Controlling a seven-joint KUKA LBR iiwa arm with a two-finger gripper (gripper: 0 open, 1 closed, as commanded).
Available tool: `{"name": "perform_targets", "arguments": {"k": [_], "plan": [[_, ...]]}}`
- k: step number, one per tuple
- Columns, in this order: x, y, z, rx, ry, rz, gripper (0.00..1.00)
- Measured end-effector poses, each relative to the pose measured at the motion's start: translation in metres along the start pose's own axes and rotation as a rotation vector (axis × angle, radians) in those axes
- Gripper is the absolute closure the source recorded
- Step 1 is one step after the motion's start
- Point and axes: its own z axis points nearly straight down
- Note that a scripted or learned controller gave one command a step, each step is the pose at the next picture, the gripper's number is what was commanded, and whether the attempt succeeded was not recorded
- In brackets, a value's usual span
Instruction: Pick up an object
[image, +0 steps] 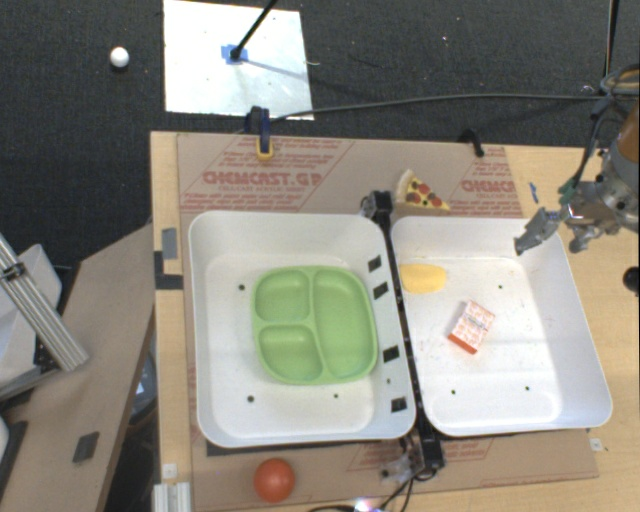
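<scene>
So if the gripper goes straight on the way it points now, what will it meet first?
Probably the bare floor of the right white bin near its far right corner; the gripper points down-left, short of the small red-and-white packet. Depth is unclear.

I see the bench (560, 170) covered by a printed cardboard sheet (300, 175), with two white bins side by side on it: the left bin (215, 400) and the right bin (580, 390). A pizza-slice toy (422, 193) lies just behind them, and an orange ball (274, 480) sits near the front edge.
</scene>
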Motion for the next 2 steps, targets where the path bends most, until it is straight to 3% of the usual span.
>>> {"name": "perform_targets", "arguments": {"k": [1,2], "plan": [[0.001,0.002,-0.008,-0.012,-0.002,-0.003,0.0],[0.01,0.001,0.05,-0.008,-0.001,-0.002,0.0]]}}
